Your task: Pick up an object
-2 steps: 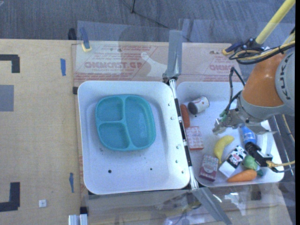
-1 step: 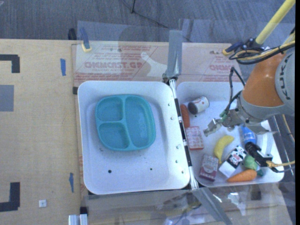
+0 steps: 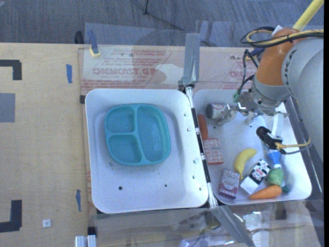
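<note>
My gripper [image 3: 226, 112] hangs low over the back left part of the right bin [image 3: 303, 187], reaching in from the right under the orange-banded wrist. A small silvery can-like thing [image 3: 213, 109] with a dark end lies right at its tip; whether it is held is unclear. Further forward in this bin lie a yellow banana [image 3: 245, 161], an orange carrot [image 3: 266, 192], a maroon box [image 3: 230, 183], a pink packet [image 3: 212, 151] and a red stick [image 3: 201, 127] along the left wall.
A black-and-white patterned piece [image 3: 261, 171], a green thing [image 3: 276, 177] and a blue thing [image 3: 274, 157] crowd the right bin's front right. The left bin [image 3: 97, 189] holds a teal divided plate [image 3: 138, 134]. A metal divider [image 3: 198, 148] separates the bins.
</note>
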Controlling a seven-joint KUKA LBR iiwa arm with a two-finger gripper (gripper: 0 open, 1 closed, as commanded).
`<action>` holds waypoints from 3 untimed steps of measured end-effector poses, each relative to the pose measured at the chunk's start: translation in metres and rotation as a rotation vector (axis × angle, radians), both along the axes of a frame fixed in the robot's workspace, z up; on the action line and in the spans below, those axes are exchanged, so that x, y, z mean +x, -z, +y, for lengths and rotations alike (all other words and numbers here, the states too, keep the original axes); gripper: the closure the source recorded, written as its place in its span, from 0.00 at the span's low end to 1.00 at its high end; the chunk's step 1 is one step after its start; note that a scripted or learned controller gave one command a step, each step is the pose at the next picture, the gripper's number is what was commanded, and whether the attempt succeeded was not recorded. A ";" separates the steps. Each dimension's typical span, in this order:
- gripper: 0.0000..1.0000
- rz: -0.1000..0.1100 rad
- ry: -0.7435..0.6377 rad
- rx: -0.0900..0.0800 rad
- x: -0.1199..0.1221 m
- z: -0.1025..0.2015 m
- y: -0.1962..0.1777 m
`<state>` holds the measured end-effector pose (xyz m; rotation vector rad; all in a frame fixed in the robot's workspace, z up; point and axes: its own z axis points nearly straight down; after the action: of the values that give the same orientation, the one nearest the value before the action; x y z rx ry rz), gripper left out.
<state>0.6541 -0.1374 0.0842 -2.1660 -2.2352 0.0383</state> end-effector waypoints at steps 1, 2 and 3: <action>0.00 0.005 -0.011 -0.009 0.002 0.004 0.000; 0.00 0.005 -0.020 -0.010 0.003 0.004 0.000; 0.00 0.002 -0.030 -0.001 0.003 0.002 -0.005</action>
<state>0.6570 -0.1352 0.0890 -2.1319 -2.2668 0.0425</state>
